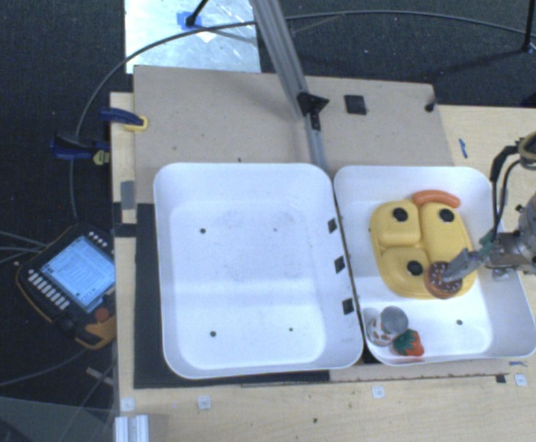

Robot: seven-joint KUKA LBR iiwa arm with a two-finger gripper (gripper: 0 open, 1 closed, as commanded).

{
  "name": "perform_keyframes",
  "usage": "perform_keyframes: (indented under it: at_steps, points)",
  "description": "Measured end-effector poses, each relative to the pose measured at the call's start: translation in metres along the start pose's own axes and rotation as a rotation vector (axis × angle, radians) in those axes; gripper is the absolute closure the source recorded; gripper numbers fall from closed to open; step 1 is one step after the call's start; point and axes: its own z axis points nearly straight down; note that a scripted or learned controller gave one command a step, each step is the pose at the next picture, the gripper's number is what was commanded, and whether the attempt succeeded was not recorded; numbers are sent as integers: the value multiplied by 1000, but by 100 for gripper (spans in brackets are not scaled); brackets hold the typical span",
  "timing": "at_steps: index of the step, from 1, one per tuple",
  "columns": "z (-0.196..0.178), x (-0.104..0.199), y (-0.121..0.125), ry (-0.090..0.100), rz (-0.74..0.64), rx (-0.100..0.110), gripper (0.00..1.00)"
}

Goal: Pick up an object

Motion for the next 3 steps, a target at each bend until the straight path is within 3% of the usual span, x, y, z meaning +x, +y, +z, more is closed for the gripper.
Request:
perform_keyframes:
  at_steps: [1, 2, 3]
  points:
    - [61, -4, -6, 1, 1, 2, 0]
    - [98, -6, -5, 6, 1, 3, 0]
    - [87, -4, -4, 8, -3, 2, 100]
